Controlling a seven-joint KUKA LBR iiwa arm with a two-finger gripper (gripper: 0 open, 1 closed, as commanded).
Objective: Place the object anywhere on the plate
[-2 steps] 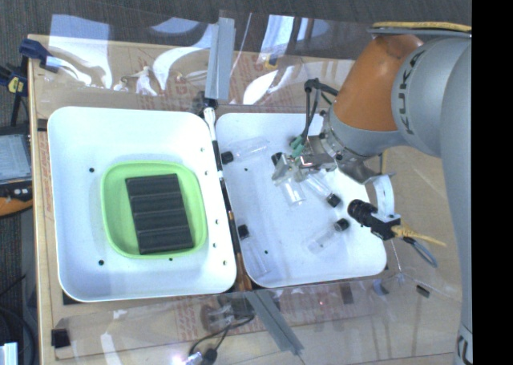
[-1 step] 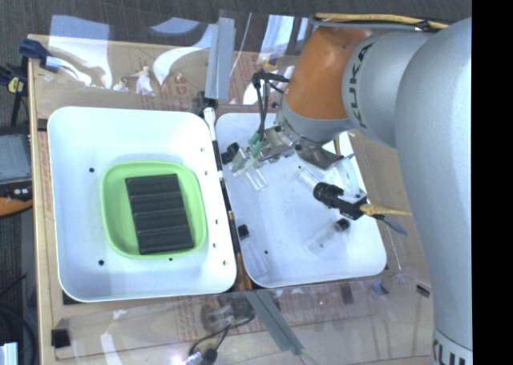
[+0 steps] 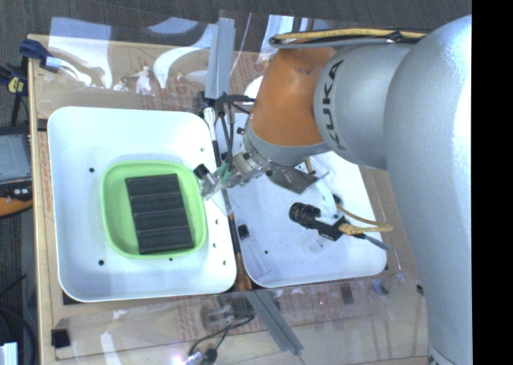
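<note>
**Dark block on the green plate, gripper at the rim**

We look down on a wooden bench (image 3: 120, 319) with dark carpet behind it, and on the bench sit 2 shallow white plastic bins side by side. The left bin (image 3: 72, 195) carries a lime-green square plate with rounded corners (image 3: 112, 219), and right in the middle of that plate lies a dark grey ribbed rectangular block (image 3: 160, 212), flat, well inside the raised edge. The big grey arm with its orange band (image 3: 292, 107) sweeps in from the right, over the right bin (image 3: 280, 259). Its two-finger gripper (image 3: 210, 180) sits at the plate's right rim, just over the seam between the 2 bins. The tips are small and blurry here; how far they are parted I cannot tell, and nothing shows between them. In the right bin, a black cylindrical fitting with a yellowish cable (image 3: 317, 221) hangs off the wrist, close above the white floor.
</note>
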